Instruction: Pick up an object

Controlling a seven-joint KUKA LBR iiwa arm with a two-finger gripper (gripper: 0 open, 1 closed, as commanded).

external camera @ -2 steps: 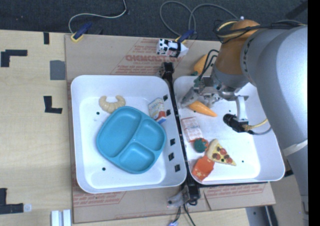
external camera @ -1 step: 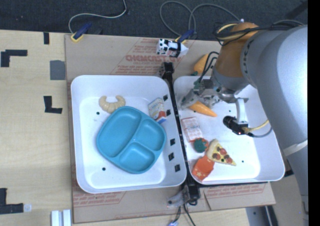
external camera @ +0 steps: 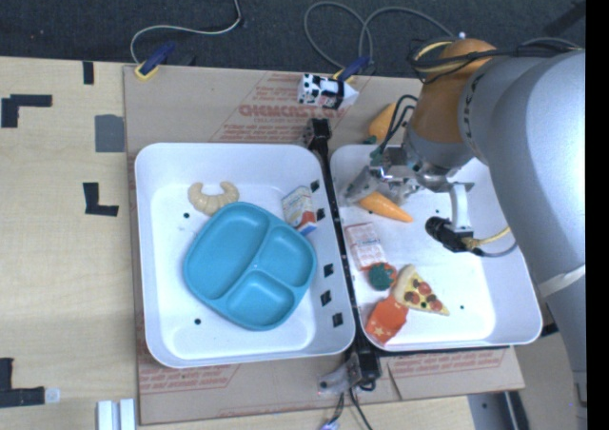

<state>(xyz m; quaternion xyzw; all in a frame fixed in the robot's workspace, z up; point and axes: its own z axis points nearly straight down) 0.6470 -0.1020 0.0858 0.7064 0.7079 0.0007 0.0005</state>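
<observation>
My gripper hangs low in the right bin, near its back left corner. An orange carrot lies just in front of it, touching or nearly touching the tip. Nearer the front of that bin lie a small printed packet, a green ball, a pizza slice and a red-orange piece. A yellow object peeks out behind the wrist. The left bin holds a blue divided plate, a croissant and a small carton.
The grey arm with its orange band covers the right bin's back right part. A black divider runs between the bins. A black cable plug hangs over the right bin. Loose cables lie behind the bins.
</observation>
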